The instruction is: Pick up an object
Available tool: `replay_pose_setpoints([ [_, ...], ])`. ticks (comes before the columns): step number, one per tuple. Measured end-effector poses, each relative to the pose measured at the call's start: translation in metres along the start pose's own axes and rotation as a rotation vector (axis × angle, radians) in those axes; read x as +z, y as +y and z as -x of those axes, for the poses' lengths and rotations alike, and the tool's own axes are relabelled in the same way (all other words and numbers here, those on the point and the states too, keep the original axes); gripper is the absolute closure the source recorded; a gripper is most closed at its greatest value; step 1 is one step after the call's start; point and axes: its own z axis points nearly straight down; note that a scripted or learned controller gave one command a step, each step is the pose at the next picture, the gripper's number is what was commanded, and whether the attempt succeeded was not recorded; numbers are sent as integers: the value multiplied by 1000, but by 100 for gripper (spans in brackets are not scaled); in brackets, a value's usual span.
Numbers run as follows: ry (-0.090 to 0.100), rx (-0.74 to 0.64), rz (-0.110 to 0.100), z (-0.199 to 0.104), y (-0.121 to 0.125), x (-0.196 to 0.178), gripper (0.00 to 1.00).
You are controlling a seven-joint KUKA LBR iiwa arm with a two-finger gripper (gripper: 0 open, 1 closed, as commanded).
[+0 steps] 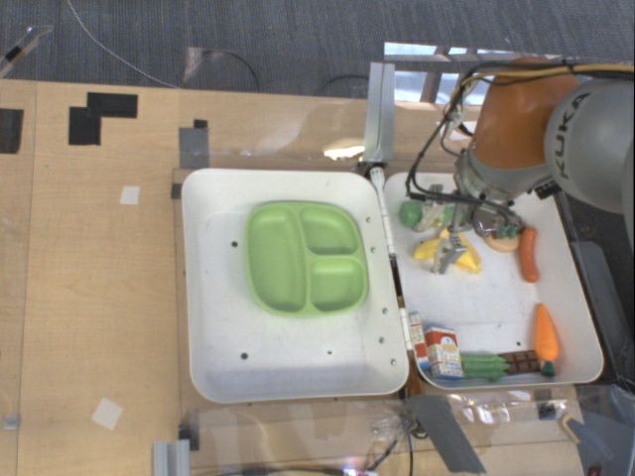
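Left bin: holds a green divided plate with three compartments, lying flat near the bin's centre, nothing on it.

Right bin: toys scattered inside. Upper left corner has a green round toy, just beside the yellow banana-like toy below it. Gripper is down over that yellow toy, metal fingers pointing into the cluster and touching or nearly touching the yellow piece; finger spread hidden by the wrist and cables, cannot tell if open or closed, cannot tell if anything is grasped. Arm, grey with orange band, comes in from upper right above the bin.

Right of the gripper: red sausage-shaped toy, upright along the bin, apart from the cluster. Lower right: orange carrot toy near the right wall.

Front edge of right bin: small milk-carton box at left, green toy beside it, dark brown bar further right, in a row.
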Motion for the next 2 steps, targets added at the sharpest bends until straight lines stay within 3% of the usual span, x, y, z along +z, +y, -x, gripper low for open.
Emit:
replay_pose_setpoints([
  [1, -33, 1, -3, 5, 1, -12, 100],
  [2, -79, 232, 0, 12, 60, -180, 100],
])
